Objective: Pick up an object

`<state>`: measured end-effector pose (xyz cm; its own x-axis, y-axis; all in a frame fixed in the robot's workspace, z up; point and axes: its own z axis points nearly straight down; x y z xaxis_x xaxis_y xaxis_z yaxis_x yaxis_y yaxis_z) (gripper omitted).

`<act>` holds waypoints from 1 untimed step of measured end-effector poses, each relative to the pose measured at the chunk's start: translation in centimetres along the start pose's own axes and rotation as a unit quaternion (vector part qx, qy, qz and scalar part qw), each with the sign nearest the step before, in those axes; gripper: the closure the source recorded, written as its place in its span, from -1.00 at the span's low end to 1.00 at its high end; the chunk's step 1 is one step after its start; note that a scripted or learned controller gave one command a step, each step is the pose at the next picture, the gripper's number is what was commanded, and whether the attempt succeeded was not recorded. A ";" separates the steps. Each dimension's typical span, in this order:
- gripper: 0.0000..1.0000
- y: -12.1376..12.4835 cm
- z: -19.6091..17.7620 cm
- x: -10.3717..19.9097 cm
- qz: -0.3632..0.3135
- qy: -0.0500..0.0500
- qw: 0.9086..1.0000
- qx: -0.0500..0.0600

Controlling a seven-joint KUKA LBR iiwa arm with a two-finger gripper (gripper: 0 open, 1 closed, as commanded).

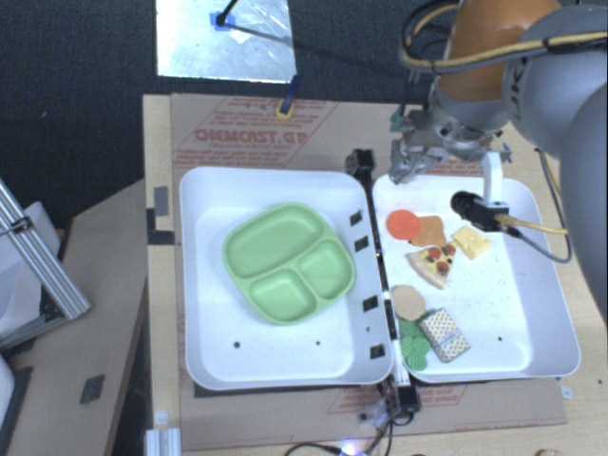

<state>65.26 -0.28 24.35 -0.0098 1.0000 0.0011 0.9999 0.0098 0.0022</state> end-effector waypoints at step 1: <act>1.00 -0.9 1.8 5.1 0.000 0.001 1.000 0.001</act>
<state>64.36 4.85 22.53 -0.0095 1.0000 0.0021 1.0000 0.0094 0.0002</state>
